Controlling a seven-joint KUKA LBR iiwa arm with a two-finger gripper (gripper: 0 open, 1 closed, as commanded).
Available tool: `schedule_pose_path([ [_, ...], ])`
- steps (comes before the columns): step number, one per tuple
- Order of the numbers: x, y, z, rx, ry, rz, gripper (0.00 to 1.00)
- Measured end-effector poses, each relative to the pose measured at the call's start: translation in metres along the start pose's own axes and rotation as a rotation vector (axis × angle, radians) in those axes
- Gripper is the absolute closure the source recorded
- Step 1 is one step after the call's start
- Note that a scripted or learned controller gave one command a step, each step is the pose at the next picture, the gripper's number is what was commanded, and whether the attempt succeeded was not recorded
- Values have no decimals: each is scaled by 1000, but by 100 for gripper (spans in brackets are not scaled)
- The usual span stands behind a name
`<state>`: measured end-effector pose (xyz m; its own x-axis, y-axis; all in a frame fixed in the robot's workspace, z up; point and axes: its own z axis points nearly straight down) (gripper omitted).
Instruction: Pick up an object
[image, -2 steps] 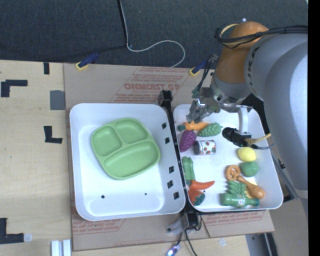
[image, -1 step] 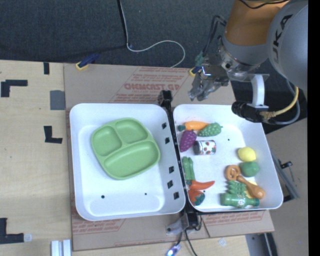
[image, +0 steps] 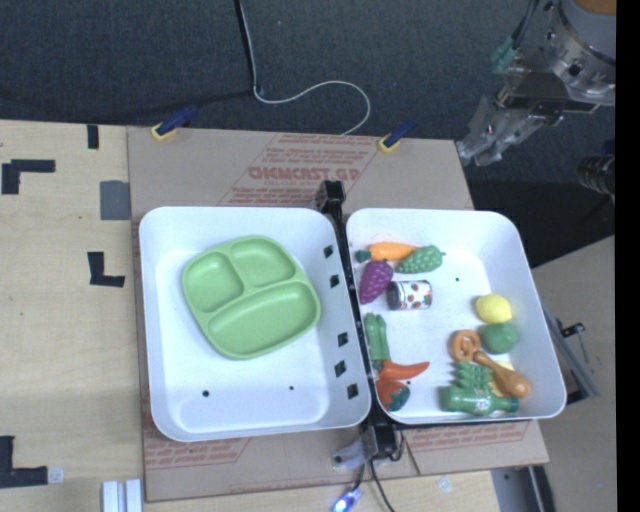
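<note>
Two bins on the counter (image: 60, 300). Pincer (image: 492, 135) hangs above the far right corner, clear of both; can't tell if it's released or clenched. Nothing grasped yet. Risk: right bin (image: 520, 250) is crowded, so a descent likely clips a neighbour or pinches two toys, e.g. purple grapes (image: 375, 280) touching the can (image: 410, 295). Yellow lemon (image: 493, 307) sits just above a green ball. Left bin (image: 165, 400) carries a green divided plate (image: 250, 297).
</note>
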<state>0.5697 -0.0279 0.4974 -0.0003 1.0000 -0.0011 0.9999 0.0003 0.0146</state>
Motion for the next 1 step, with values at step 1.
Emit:
schedule_pose_path([
  [1, -69, -63, -42, 9, -1, 7, 100],
])
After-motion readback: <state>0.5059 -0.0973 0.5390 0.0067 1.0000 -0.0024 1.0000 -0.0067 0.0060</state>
